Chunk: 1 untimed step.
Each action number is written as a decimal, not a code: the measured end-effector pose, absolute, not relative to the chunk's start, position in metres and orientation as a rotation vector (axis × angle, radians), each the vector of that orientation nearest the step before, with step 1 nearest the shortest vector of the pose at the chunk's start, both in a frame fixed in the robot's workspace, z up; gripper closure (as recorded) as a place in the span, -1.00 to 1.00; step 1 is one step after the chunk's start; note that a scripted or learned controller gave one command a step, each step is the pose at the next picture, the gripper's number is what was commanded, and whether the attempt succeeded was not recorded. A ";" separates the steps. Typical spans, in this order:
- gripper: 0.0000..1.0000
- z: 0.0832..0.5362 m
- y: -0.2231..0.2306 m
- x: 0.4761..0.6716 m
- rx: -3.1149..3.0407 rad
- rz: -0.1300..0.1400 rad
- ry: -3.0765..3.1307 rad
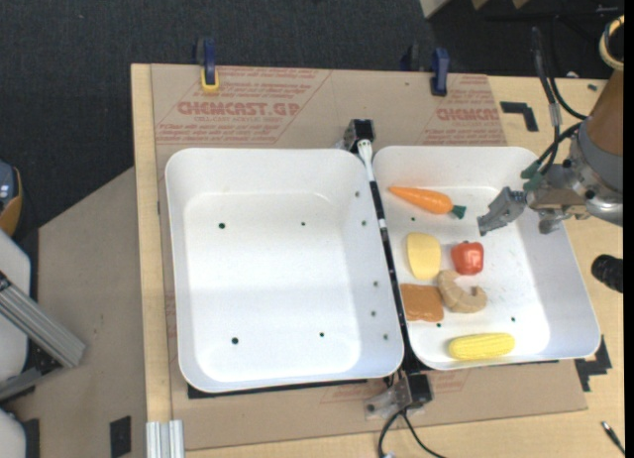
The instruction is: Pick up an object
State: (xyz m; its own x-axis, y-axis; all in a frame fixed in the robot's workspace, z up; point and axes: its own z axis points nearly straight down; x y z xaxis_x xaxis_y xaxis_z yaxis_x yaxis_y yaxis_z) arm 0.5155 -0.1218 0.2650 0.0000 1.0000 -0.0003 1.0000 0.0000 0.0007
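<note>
The right bin (555,278) holds an orange carrot (420,199) at the back, a pale yellow piece (424,255), a red tomato (469,259), a brown slice (422,302), a tan lumpy piece (463,295) and a yellow corn cob (481,346) at the front. My gripper (502,213) hangs over the right half of this bin, just right of the carrot's green end and above the tomato. Nothing is seen in its grasp.
The left bin (198,248) lies beside the right one, with a black divider strip (378,238) between them. Both sit on a brown board (297,99) held by blue clamps (207,55). Cables (551,99) trail at the right.
</note>
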 end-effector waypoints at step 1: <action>-1.00 0.120 -0.130 0.526 2.228 -0.008 2.227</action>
State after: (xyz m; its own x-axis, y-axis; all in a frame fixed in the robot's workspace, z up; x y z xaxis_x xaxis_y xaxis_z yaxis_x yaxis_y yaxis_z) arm 0.5259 -0.1298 0.1203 0.0007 1.0000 0.0024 1.0000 -0.0007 -0.0098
